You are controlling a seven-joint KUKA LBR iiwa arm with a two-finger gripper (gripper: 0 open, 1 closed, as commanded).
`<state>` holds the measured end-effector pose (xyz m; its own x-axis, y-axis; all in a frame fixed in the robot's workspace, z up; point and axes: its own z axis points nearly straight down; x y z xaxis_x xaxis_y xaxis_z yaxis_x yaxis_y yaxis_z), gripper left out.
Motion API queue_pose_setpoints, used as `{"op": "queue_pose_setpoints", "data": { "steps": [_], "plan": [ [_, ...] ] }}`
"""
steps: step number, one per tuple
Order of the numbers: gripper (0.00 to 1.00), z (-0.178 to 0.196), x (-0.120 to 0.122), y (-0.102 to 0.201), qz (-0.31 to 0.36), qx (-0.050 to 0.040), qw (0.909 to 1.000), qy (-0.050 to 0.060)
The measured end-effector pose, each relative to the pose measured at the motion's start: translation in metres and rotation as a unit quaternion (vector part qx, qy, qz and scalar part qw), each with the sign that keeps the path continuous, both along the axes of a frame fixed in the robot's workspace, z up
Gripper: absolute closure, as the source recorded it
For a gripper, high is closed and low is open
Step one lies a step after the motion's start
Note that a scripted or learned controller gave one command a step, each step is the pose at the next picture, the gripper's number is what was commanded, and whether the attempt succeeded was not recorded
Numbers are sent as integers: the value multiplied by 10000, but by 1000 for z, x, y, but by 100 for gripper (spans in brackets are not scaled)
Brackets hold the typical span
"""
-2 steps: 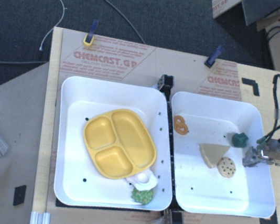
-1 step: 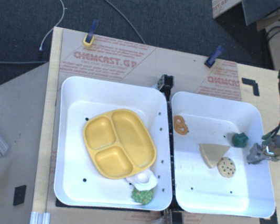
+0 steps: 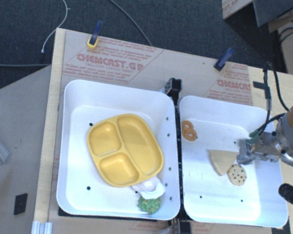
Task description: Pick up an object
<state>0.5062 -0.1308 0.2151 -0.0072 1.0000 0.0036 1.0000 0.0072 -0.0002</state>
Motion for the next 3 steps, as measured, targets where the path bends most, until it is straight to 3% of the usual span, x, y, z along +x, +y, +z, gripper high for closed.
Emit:
{"op": "queue_pose_setpoints", "data": {
  "steps": [2, 3],
  "plan": [
    [100, -3, 4, 121, -2, 2, 10000, 16],
    [100, -4, 11, 167, -5, -5, 10000, -2]
  ]
}}
